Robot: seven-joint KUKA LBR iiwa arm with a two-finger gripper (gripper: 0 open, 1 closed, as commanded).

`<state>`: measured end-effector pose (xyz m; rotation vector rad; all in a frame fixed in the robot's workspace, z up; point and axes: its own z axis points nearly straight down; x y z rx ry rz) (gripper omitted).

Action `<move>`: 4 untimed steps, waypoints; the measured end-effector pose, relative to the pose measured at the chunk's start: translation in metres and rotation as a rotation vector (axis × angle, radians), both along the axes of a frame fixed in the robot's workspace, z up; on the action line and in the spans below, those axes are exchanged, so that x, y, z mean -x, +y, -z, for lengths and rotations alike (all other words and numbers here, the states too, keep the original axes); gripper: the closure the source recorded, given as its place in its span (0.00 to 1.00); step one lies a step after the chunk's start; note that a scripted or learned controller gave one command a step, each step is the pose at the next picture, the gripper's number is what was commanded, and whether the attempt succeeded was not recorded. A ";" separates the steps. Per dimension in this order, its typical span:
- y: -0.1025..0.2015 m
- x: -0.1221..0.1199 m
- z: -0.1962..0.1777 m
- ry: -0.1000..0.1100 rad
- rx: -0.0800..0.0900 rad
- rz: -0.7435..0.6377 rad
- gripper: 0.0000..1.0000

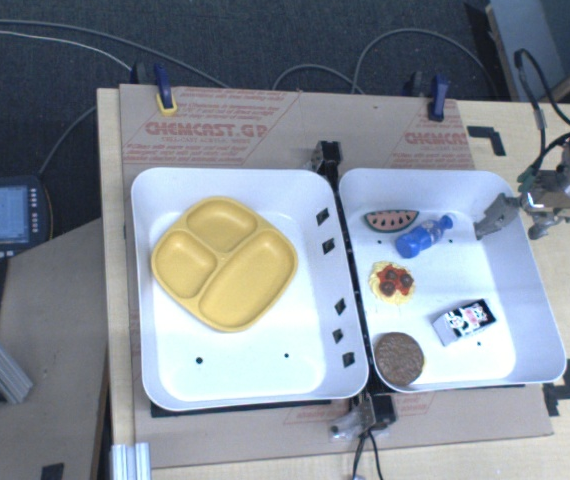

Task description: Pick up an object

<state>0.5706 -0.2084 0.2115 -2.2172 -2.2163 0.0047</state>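
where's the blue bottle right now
In the camera view the blue bottle lies on its side in the right bin, near its far edge, just right of the watermelon slice and above the small pizza.

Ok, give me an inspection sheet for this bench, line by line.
Surface: bench bearing left bin and right bin, side by side.
Job's things: right bin holds watermelon slice, blue bottle, pizza toy, brown disc, black-and-white box.
Clutter: yellow tray in left bin.
Gripper: gripper at right bin's far right corner, nothing seen between its fingers.
Cables: cables on the floor beyond the bench.
Surroundings: blue clamps on far edge; screen at left.
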 end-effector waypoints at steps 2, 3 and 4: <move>0.012 -0.002 0.122 -0.001 -0.001 -0.002 0.00; 0.012 -0.004 0.107 -0.008 0.001 -0.001 1.00; 0.008 -0.001 0.044 -0.012 0.004 -0.001 1.00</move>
